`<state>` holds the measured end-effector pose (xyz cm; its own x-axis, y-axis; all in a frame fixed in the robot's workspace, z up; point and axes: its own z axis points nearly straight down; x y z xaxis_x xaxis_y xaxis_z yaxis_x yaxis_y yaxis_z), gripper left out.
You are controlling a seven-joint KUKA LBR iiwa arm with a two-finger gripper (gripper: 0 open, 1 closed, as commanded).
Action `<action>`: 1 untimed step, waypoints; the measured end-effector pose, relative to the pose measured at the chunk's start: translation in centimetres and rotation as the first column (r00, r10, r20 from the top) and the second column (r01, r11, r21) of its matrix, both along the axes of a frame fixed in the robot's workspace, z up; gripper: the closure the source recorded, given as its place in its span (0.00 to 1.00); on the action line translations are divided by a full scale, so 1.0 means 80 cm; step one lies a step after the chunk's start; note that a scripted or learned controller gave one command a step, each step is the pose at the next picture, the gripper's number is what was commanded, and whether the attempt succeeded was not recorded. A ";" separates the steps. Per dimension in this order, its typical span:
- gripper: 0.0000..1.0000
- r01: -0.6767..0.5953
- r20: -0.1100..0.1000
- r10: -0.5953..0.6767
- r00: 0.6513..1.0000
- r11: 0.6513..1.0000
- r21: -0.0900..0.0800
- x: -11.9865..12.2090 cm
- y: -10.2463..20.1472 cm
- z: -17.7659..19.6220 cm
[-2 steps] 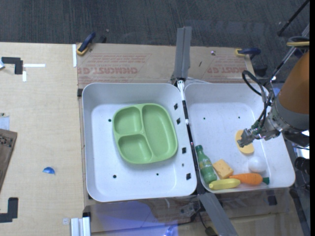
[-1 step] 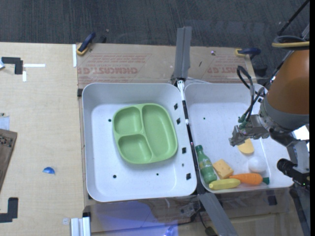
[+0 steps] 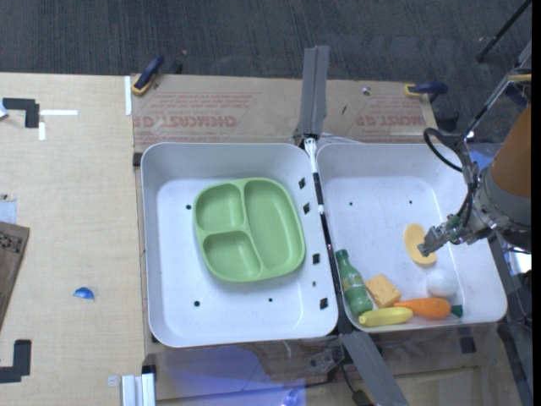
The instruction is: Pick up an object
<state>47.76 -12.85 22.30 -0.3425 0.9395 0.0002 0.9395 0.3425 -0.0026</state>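
Note:
In the right bin (image 3: 372,184), my gripper (image 3: 431,242) hangs low over a pale yellow slice-shaped object (image 3: 413,242) near the bin's right side, its tip overlapping that object's right edge. Nothing can be seen held between the fingers. A white egg-like object (image 3: 441,284) lies just below the gripper. Along the bin's front edge lie an orange carrot (image 3: 425,308), a yellow banana (image 3: 385,316), a tan cheese block (image 3: 383,291) and a green bottle (image 3: 352,283).
The left bin (image 3: 169,227) holds a green three-compartment plate (image 3: 250,227). A grey divider bar (image 3: 314,91) runs between the bins at the back. Black cables (image 3: 448,150) hang by the arm on the right. Blue clamps sit at the cardboard's far corners.

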 end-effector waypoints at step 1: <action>1.00 0.208 0.002 -0.208 0.978 0.978 -0.001 0.001 0.072 0.010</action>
